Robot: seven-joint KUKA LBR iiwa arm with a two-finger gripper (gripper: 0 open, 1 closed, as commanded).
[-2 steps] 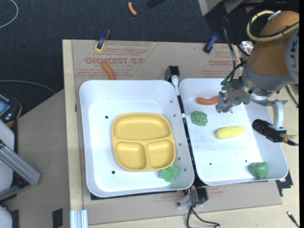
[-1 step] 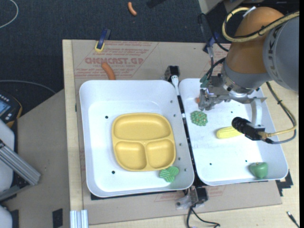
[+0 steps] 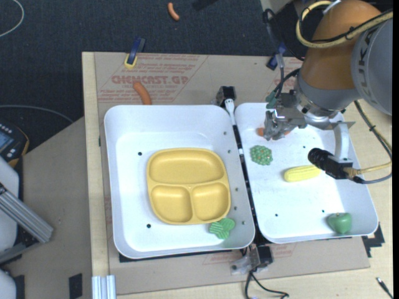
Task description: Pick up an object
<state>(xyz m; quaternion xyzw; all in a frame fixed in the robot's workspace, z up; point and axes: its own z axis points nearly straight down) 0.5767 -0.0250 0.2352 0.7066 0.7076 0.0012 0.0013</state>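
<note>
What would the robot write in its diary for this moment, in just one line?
hand: low at back of right bin | holding: nothing seen | nearest: green bumpy toy | also in bin: yellow corn, green pepper | left bin: yellow tray

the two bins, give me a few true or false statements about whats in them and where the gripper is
1. The yellow divided tray lies in the left bin. True.
2. The green round toy sits inside the tray. False: it lies in the right bin, close to the wall shared with the left bin.
3. The gripper is over the right bin's far end. True.
4. The yellow corn-like toy is between the fingers. False: it lies on the bin floor, apart from the gripper.
5. The green pepper-like toy is in the near right corner of the right bin. True.
6. The orange sausage-like toy is in the left bin. False: it lies on the board beyond that bin.
</note>
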